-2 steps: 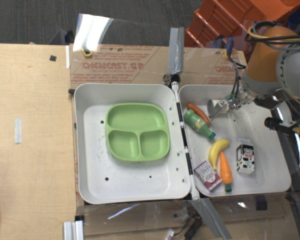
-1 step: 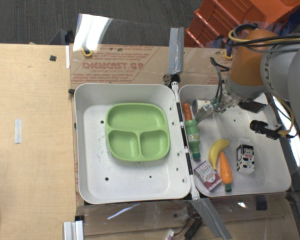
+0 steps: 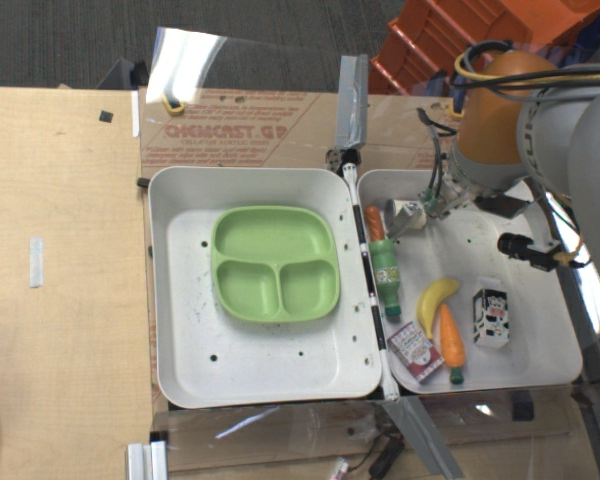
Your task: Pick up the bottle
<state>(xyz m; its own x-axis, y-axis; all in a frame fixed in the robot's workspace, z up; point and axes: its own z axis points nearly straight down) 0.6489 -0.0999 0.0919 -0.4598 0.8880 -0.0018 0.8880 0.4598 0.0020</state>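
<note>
We see the green plastic bottle with an orange cap lying along the right white bin's left wall, beside a yellow banana. Our jaws hover near its cap; we cannot tell their state.

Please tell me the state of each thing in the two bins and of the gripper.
bottle: lying flat by the right bin's left wall
green plate: flat in left bin
banana: lying
carrot: lying
milk carton: lying
pink box: lying
gripper: near the bottle's cap end
</note>
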